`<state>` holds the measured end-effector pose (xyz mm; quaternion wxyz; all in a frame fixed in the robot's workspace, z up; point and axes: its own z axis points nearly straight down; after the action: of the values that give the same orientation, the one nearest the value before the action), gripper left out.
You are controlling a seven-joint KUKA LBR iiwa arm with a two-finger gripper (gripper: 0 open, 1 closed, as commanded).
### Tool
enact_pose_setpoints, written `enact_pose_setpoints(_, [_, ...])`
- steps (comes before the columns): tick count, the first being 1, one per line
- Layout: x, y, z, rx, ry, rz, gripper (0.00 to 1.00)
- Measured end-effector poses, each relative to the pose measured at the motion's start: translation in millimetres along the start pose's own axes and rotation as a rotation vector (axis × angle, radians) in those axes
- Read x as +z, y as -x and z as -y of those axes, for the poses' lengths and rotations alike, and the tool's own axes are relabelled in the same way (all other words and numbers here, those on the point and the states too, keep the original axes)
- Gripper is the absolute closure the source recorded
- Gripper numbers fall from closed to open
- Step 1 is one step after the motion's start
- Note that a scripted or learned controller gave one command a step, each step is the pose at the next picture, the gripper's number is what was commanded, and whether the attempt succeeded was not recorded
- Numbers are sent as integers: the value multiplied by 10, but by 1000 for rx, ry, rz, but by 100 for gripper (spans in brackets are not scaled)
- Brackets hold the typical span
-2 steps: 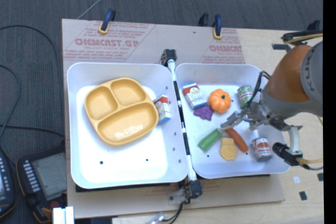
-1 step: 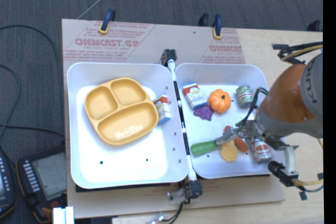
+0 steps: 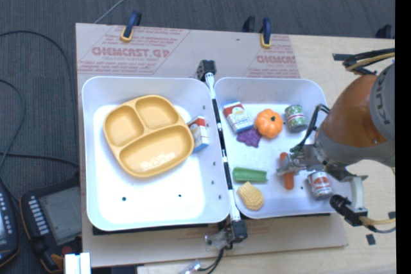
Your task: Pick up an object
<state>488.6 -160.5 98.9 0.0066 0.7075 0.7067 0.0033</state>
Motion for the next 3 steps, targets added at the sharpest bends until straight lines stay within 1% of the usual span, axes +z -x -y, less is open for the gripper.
enact_pose_setpoints(1, [-858, -1070, -478, -4, -12, -6, 100])
enact_pose_setpoints(2, [-851, -1903, -640, -3, -16, -5, 100])
enact_pose_setpoints(3, [-947, -1896, -644, -4, -16, -4, 100])
